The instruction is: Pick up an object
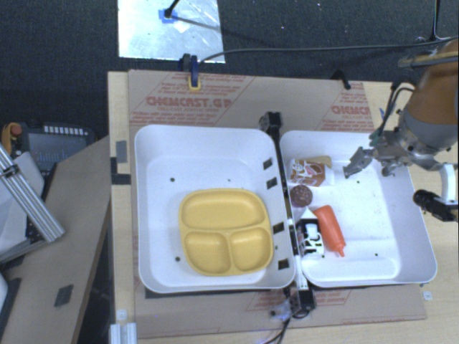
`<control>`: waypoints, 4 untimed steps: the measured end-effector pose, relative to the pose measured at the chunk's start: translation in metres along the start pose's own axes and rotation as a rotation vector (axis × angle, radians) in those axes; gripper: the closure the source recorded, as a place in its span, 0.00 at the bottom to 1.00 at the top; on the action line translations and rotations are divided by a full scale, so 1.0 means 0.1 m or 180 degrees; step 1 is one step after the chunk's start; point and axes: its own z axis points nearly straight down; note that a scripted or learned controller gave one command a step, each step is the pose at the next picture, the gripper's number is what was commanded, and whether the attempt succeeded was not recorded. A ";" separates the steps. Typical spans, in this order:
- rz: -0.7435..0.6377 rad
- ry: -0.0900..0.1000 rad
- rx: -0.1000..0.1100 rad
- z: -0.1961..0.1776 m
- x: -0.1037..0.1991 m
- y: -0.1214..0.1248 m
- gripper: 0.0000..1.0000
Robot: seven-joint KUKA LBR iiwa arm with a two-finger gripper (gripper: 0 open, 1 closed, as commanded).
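Over right bin (412, 260), fingers (356, 166) hang, open or closed unclear; orange carrot (330, 228) lies below-left, well apart

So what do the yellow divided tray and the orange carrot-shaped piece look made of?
Yellow divided tray: likely moulded plastic, matte with soft sheen and rounded compartment edges. Orange carrot-shaped piece: probably plastic or rubber toy food, uniform colour; too small to be sure.

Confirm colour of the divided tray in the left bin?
Yellow; the divided tray shows clearly in the camera view.
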 end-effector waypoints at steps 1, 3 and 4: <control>-0.0008 -0.0006 -0.0037 -0.07 0.00 0.03 0.00; -0.0004 -0.0004 -0.0028 0.83 0.11 0.01 0.00; -0.0003 -0.0005 -0.0031 1.10 0.11 0.01 0.00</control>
